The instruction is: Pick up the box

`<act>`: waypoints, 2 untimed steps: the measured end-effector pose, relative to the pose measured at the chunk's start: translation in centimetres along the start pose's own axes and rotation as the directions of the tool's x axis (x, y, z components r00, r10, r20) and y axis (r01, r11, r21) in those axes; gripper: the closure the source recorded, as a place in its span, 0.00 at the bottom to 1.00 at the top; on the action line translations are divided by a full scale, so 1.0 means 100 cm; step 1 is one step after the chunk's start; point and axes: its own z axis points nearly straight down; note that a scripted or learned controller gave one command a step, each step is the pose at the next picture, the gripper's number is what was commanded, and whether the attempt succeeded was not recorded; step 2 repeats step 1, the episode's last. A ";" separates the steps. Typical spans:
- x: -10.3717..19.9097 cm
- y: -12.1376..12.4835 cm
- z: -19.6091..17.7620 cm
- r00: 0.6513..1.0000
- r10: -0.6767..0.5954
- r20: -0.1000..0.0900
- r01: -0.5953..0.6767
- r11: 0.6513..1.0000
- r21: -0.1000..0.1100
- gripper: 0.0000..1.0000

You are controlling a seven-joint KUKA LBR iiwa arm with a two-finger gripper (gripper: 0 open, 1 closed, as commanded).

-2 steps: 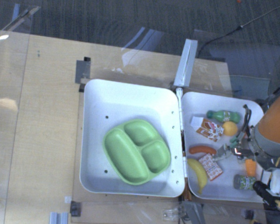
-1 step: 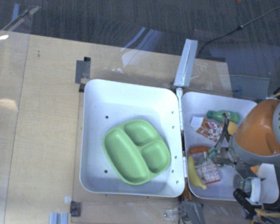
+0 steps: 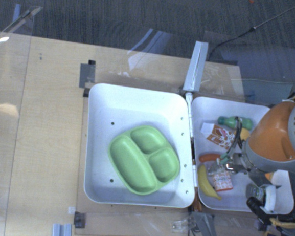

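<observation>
Bright even light, soft shadows, slight blur.

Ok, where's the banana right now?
In the camera view, the yellow banana lies in the right white bin, along its left wall near the front corner, beside a small printed packet.

The box, small and flat with an orange-red and white printed face, lies tilted on the floor of the right bin, near that bin's left wall and toward its far end, its right edge hidden under the arm.
</observation>
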 end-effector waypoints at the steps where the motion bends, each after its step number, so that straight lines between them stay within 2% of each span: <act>1: 0.020 0.024 -0.120 0.994 0.107 -0.002 -0.107 0.994 0.012 1.00; 2: 0.020 0.024 -0.120 0.994 0.107 -0.002 -0.107 0.994 0.012 1.00</act>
